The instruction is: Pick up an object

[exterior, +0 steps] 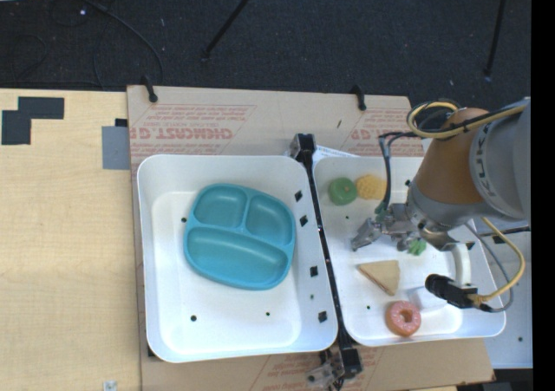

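- My gripper (368, 237) is low in the right bin (347, 311), and I cannot tell how its hand stands.
- Nothing is picked up yet.
- The sandwich wedge (381, 276) lies near it.

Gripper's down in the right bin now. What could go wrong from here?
1. The gripper hangs over bare floor of the right bin, between the green ball above and the tan wedge below, so it may close on nothing.
2. The green ball and yellow ball sit close together; a reach there may knock one away.
3. A small green piece lies under the wrist and may get swept aside.
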